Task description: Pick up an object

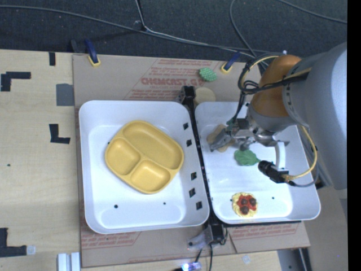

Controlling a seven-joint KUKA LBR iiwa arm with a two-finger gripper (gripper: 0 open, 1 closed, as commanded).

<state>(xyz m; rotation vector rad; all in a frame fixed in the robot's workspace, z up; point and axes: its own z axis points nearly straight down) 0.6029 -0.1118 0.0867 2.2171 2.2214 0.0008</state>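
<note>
Your tool (224, 140) sits low in the right bin (304, 208), over a tan piece (217, 133); whether it's apart or clamped, I cannot tell. A green lump (246, 158) lies just beside it (likely within reach), a pizza toy (244, 204) farther off.
</note>
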